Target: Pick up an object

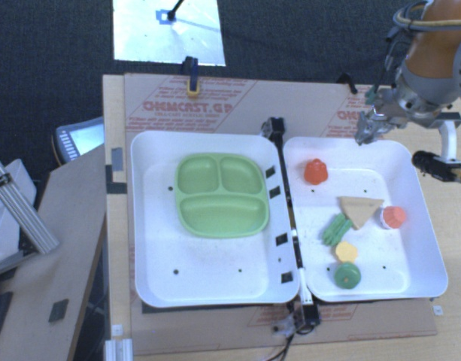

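Observation:
The right bin (410, 201) holds several small toy foods: an orange-red round piece (315, 171) near its back left, a tan wedge (360, 210) in the middle, a pink-red piece (393, 217) beside the wedge, a green bundle (336, 229), a yellow piece (346, 252) and a green round piece (347, 276) near the front. My gripper (365, 134) hangs over the bin's back rim, to the right of the orange-red piece and apart from every object. Nothing shows between its fingers.
The left bin (151, 262) carries a light green divided plate (220, 195). A black divider strip (283, 201) runs between the two bins. Cardboard (215, 104) lies under both. A yellow clamp (192, 77) stands at the back edge.

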You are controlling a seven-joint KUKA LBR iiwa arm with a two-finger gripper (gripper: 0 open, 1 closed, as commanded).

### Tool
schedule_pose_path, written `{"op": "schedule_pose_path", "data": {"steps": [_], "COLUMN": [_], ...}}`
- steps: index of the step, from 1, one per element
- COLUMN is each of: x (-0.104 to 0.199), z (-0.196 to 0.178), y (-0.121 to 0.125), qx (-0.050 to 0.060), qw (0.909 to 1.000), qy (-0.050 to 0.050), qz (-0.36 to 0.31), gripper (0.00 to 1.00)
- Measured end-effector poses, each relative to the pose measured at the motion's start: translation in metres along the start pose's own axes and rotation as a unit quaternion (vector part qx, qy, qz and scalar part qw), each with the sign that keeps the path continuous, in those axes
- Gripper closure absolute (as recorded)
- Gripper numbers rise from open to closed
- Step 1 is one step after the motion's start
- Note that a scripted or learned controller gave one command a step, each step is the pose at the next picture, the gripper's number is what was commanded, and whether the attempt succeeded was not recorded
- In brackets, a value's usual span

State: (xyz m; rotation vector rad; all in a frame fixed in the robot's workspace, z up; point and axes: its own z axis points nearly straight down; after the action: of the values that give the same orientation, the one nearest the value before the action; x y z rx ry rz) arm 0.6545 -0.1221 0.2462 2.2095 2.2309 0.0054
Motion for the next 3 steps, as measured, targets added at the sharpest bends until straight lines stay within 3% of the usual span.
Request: {"op": "schedule_pose_path", "data": {"steps": [2, 3], "x": [0.097, 0.144], "z": [0.003, 0.004], "y": [-0.003, -0.017], "qx": [0.001, 0.002], "qw": [1.0, 1.0], "qy": [0.0, 0.0], "qz": [0.0, 0.0], "gripper": [1.0, 1.0]}}
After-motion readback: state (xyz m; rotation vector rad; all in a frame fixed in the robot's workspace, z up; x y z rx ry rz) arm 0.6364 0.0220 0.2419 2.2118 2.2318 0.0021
